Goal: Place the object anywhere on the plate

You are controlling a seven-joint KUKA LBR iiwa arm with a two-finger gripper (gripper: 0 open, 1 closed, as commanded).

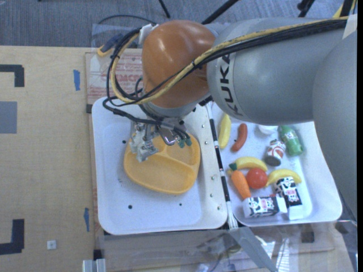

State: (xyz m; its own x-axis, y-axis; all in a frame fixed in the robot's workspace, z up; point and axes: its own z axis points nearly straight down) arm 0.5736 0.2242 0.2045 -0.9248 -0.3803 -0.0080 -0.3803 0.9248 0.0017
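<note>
Plate, yellow and divided, lies in the left white bin on a tan bench above grey carpet. The gripper hovers at its upper-left rim; its finger state cannot be told. Toy food fills the right bin. "KUK" reads on the arm.

Tan bench with blue tape marks, two shallow white bins side by side, left bin, right bin
</note>
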